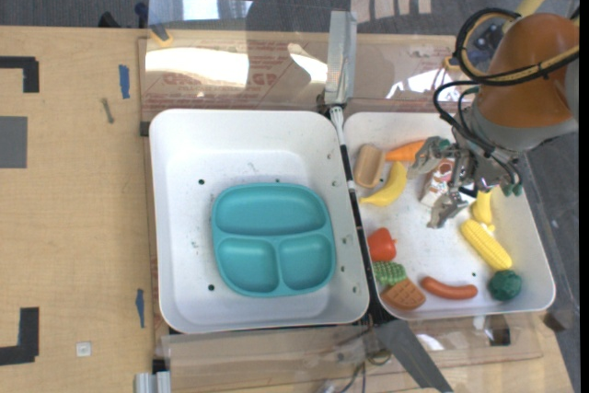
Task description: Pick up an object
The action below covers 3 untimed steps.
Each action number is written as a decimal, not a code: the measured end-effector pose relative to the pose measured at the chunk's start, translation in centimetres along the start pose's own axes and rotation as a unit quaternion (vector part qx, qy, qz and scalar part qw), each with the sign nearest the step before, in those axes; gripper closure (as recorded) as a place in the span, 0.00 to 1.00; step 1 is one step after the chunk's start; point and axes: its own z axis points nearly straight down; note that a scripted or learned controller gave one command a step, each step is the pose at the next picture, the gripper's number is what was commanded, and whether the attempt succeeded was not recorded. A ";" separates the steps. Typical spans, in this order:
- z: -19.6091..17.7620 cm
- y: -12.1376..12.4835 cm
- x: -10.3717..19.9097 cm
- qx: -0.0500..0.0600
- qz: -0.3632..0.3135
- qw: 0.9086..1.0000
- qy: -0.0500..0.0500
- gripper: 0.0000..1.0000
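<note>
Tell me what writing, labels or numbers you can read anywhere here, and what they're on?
None can be read.
Clear panel behind the left bin: faint reddish print, too blurred to read.
Gripper over the right bin: a small red and white patch, too small to tell.
Teal tray: no text visible.

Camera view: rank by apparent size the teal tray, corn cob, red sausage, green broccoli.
1. teal tray, by far
2. corn cob and red sausage, too alike to split
3. green broccoli
</note>
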 end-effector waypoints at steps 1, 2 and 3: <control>5.4 -5.0 -3.5 0.003 0.007 1.000 -0.007 0.00; 5.6 -4.4 -2.0 0.002 0.051 0.999 -0.008 0.00; 4.1 -4.3 -2.4 0.004 0.050 0.999 -0.015 1.00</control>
